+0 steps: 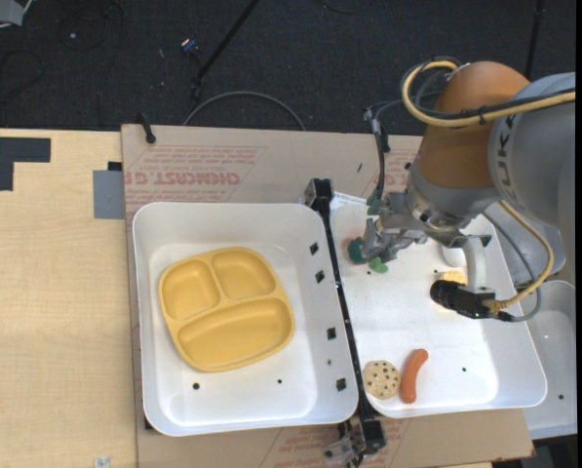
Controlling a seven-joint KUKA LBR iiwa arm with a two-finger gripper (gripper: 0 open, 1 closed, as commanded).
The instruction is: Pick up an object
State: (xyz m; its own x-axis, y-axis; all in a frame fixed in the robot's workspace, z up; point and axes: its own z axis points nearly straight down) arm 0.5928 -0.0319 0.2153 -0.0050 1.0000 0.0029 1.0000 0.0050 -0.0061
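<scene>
L bin [154, 232]: yellow divided plate [226, 306], long axis running upper-left to lower-right. R bin [524, 383]: hand [376, 253] lowered at upper-left corner, arm [471, 144] reaching in from R. Hand sits on a small green item [355, 252]; finger spread cannot be made out. Cookie [380, 378] and sausage [413, 374] at front edge; sausage near upright, tilted slightly R.

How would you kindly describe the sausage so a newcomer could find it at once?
Look in the right-hand white bin, at its near edge. The sausage lies there, a slim orange-red stick right beside a round speckled cookie. Its long shape and bright colour set it apart from the pale flat cookie.
</scene>
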